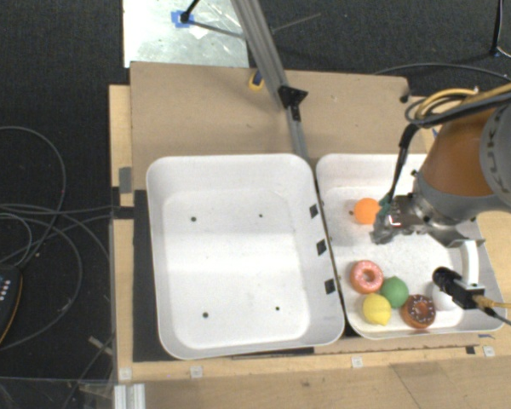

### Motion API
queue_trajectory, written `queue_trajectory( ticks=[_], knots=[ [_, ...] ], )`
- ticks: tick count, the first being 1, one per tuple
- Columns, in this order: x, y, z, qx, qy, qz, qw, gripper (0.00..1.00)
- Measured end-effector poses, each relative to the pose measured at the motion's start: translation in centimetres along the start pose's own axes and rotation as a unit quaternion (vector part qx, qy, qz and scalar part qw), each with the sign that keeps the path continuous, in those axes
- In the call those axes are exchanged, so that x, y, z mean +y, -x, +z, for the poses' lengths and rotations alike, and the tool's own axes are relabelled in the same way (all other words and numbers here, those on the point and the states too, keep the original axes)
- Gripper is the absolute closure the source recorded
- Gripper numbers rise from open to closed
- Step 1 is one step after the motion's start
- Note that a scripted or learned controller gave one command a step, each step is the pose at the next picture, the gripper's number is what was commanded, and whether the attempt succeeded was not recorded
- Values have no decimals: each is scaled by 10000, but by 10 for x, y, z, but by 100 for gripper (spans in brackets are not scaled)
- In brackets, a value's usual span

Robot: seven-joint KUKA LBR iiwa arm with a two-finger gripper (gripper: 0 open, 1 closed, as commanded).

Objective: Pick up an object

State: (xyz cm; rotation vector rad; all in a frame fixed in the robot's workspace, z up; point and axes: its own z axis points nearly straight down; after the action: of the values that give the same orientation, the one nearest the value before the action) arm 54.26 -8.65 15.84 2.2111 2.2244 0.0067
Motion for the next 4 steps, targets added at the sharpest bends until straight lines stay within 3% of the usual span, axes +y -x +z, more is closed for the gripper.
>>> queue_trajectory(
  ticks=[2,4],
  knots=[
    [8,-1,-98,-3,8,4,10000,100],
    [-4,-111,-91,16,-35,-21,10000,100]
  ],
)
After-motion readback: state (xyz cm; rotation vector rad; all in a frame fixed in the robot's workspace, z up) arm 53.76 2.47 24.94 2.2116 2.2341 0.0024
